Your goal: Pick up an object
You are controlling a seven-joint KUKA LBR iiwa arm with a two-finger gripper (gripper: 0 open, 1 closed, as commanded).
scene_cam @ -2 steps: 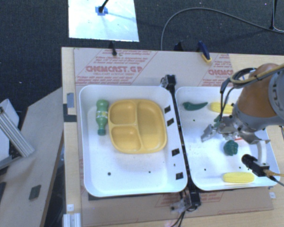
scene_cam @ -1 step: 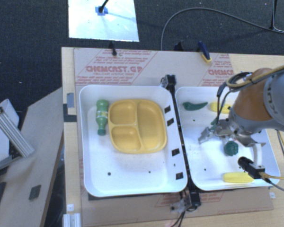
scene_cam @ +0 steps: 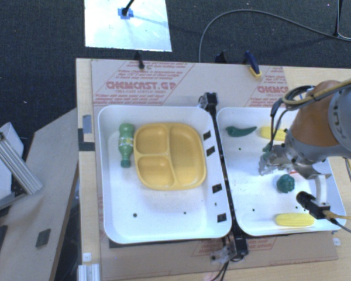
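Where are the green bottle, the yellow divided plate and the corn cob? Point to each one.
green bottle point(scene_cam: 126, 145): camera view, middle of its body.
yellow divided plate point(scene_cam: 169, 156): camera view, ridge where its compartments meet.
corn cob point(scene_cam: 294, 219): camera view, middle of the cob.

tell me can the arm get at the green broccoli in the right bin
Probably yes: the gripper hangs just left of and above the broccoli, which lies apart from the corn, with nothing on top.

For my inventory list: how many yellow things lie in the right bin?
2: a yellow corn cob near the front edge, and a yellow piece at the back, partly behind the arm; more may be hidden.
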